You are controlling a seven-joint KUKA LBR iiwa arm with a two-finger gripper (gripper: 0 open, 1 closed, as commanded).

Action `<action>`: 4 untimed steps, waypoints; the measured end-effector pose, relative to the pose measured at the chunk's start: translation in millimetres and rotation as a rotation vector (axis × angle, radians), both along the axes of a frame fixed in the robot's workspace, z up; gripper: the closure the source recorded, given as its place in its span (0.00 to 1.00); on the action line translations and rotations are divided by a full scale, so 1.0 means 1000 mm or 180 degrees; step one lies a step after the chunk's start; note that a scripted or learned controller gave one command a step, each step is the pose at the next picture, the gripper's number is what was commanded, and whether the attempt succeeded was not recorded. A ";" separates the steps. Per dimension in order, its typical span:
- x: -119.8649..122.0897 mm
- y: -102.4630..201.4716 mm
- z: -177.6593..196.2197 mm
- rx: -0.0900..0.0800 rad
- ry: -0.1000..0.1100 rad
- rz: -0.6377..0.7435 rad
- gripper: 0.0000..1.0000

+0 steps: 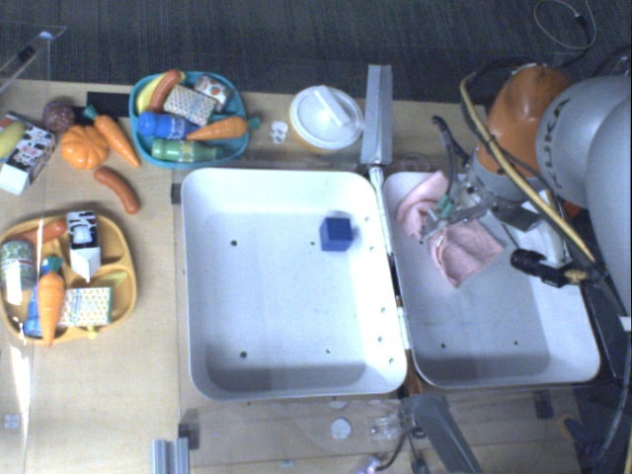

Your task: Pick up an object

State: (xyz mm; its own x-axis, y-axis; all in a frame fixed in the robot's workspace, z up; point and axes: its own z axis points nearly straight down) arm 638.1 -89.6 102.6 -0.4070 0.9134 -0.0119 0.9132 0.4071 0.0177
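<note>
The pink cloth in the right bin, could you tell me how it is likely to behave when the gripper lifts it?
The pink cloth lies crumpled with folds, so it is probably floppy and would drape. It looks thin, so likely light. The gripper sits over it; a pinch may catch one layer only.

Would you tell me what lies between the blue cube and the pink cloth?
In the camera view, between blue cube and pink cloth: bare bin floor and the bins' adjoining rims.

cube [337, 232] in left bin [247, 363]; cloth [449, 233] in right bin [513, 358].
</note>
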 end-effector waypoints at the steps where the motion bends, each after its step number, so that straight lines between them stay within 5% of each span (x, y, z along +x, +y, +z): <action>1: 0.000 0.000 0.000 0.0000 0.0000 0.0000 0.00; 2: -0.007 -0.001 -0.013 0.0008 0.0026 0.0005 0.00; 3: -0.004 -0.002 0.000 -0.0001 -0.0003 0.0008 1.00; 4: 0.021 -0.029 0.065 -0.0002 0.0048 0.0702 1.00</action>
